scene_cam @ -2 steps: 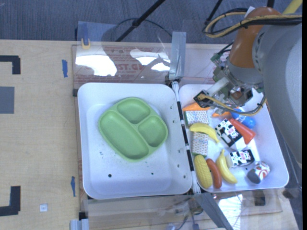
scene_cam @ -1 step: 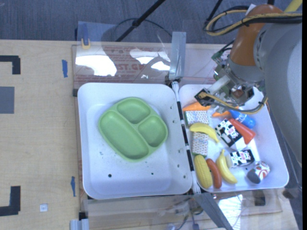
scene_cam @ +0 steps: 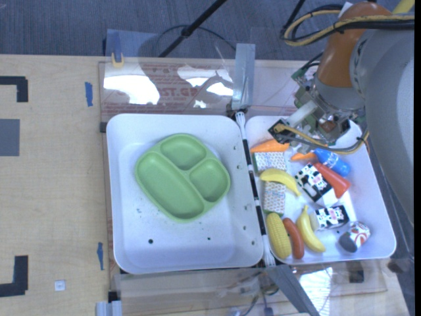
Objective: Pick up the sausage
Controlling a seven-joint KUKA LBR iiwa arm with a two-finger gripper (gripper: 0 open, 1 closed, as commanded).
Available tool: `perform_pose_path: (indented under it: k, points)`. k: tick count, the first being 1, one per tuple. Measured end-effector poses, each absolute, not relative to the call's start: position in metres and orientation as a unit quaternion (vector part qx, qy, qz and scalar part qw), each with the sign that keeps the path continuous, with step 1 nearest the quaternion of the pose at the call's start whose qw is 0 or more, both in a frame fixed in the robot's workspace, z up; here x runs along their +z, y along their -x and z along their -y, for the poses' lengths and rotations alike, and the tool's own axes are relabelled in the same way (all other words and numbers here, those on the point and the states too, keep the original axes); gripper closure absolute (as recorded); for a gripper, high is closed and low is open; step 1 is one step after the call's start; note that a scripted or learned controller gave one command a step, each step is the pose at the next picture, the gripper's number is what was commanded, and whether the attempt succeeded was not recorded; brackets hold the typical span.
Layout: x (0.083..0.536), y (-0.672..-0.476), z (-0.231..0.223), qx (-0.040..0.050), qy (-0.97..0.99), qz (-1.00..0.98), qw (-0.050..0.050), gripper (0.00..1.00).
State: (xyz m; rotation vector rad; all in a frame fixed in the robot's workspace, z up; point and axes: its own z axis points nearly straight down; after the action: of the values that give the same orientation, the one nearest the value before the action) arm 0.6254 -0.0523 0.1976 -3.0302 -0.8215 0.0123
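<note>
Item: short reddish-brown toy sausage [scene_cam: 297,237], lower centre of the right white bin [scene_cam: 378,196], lying between a yellow corn cob [scene_cam: 278,234] and a yellow banana [scene_cam: 309,230].
Gripper [scene_cam: 320,125]: upper right, well apart; jaw state cannot be told.
Advice: descend aligned across the sausage's width, avoiding both neighbours.

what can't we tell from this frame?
- Gripper: camera view, the wrist above covers the fingers; open or shut unclear.
- Toys under the arm at the right bin's top: partly covered by wrist and cables.
- Sausage: wedged between corn and a banana; whether they touch is too small to tell.
- Grey-red toy in the near corner: too small to identify.
</note>
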Motion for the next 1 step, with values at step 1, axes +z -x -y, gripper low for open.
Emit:
perform_pose_path:
  k: [1]
  points:
    - [0.2053,-0.6259,0.0525,0.005,0.965,0.262,0.001,1.0]
